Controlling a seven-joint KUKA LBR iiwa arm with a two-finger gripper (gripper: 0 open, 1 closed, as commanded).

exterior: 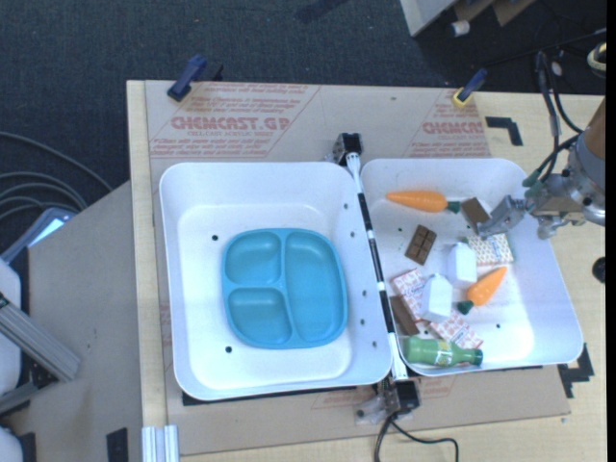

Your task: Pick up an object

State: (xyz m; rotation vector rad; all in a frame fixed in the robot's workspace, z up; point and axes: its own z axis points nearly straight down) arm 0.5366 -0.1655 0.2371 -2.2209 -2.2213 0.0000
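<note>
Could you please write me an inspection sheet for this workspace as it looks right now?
Surface: bench with printed brown sheet, two white bins side by side.
Left bin: holds a blue divided plate, compartments bare.
Right bin: two carrots, green bottle, chocolate bar, white blocks and patterned wafers, crowded together mid-bin.
Clutter: blue clamp and yellow-blue clamp on the bench's far edge.
Gripper: low over the right bin's far right part, beside a brown piece; nothing seen between its fingers.
Cables: grey loops at left; dark ones by the arm at right.
Surroundings: dark carpet; metal rail lower left.
</note>
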